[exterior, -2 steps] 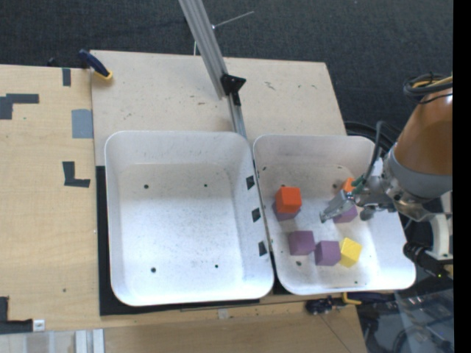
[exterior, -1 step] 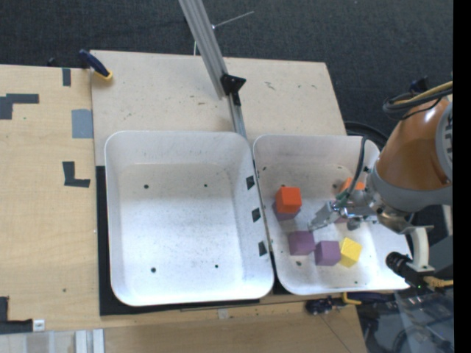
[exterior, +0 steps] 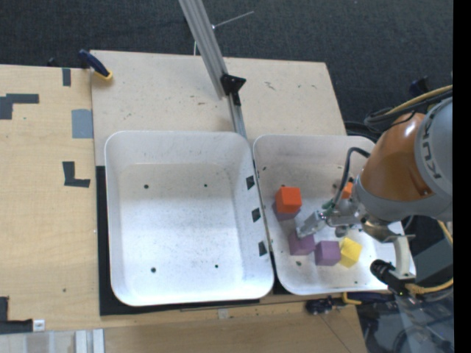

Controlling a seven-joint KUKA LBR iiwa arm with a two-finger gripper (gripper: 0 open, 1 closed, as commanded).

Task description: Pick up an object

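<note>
The right bin (exterior: 294, 153) holds an orange cube (exterior: 288, 198), two purple blocks (exterior: 302, 245) (exterior: 327, 253) and a yellow block (exterior: 351, 251), with a small orange piece (exterior: 346, 191) near the arm. My gripper (exterior: 315, 225) hangs low over the bin, just right of the orange cube and above the left purple block. Its fingers look spread with nothing between them. The arm's orange band (exterior: 394, 164) covers the bin's right side.
The left bin (exterior: 121, 197) lies beside the right one, sharing a middle wall. A slanted metal pole (exterior: 210, 46) crosses the back of the bench. A blue-and-yellow tool (exterior: 96, 65) lies at the far left corner.
</note>
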